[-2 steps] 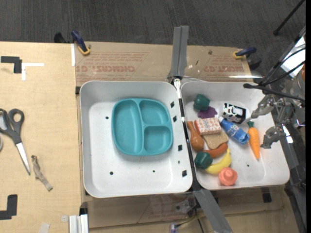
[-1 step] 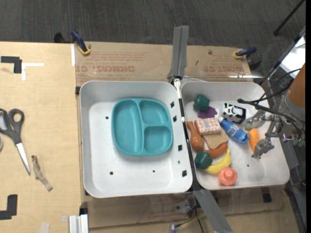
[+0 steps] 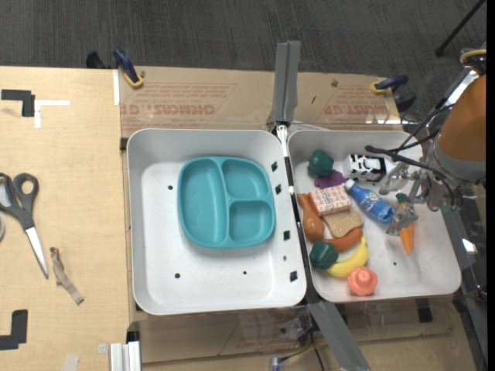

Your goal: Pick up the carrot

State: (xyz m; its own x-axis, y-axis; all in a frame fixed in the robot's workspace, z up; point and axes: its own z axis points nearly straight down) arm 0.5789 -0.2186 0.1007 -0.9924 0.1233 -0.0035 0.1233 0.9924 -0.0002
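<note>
Flanking two white bins (image 3: 139, 230), scissors (image 3: 23, 215) lie on the wooden bench (image 3: 62, 168).

The arm (image 3: 464, 126) shows a broad, rounded orange band with a pale grey shell above it. Thin black cables (image 3: 414, 134) loop off its wrist. Below sits a grey metal gripper (image 3: 404, 221) of small blocky parts, with a teal-green spot near its fingers.
</note>
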